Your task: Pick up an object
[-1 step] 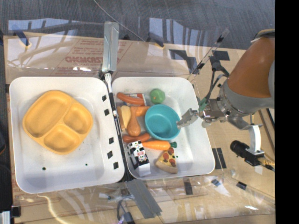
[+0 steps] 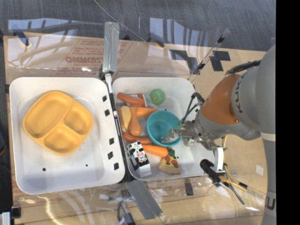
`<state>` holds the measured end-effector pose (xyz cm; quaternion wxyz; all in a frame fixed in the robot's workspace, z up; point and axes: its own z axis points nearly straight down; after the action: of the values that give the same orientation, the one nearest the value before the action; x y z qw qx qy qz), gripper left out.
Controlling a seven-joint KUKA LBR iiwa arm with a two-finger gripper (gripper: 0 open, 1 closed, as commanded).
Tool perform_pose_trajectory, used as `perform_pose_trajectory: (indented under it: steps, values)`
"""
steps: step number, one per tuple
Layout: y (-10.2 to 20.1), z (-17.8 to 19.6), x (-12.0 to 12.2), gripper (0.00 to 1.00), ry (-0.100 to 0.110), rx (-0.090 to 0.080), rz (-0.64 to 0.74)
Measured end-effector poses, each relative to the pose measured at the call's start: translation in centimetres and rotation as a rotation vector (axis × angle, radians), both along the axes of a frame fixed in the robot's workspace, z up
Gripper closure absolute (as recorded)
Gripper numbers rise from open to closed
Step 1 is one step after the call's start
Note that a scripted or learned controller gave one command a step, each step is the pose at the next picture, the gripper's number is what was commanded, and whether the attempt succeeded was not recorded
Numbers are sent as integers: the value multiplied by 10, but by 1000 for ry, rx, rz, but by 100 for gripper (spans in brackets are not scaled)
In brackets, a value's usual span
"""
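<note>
The right bin holds several toy foods. Among them are a teal bowl, a green apple, a red sausage, an orange drumstick, a carrot, a cow-patterned carton and a pizza slice. My gripper is low in this bin, at the bowl's right rim, reaching in from the right. Its tip overlaps the rim, and the view does not show whether it grips the bowl.
A yellow divided plate lies in the left bin. A ridge with black clips separates the two bins. The grey and orange arm hangs over the right bin's right wall.
</note>
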<state>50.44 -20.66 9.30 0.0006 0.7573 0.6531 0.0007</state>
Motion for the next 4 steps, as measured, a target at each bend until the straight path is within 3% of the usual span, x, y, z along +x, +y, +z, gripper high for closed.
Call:
perform_pose_trajectory:
  steps: [1, 2, 3, 4]
  values:
    - [34, -1, 59, 0, 4, 1, -233]
    - [29, 11, 58, 100, 2, -6, -232]
    - [80, 7, 49, 100, -12, -17, -222]
    - [139, 156, 31, 100, 1, 1, -122]
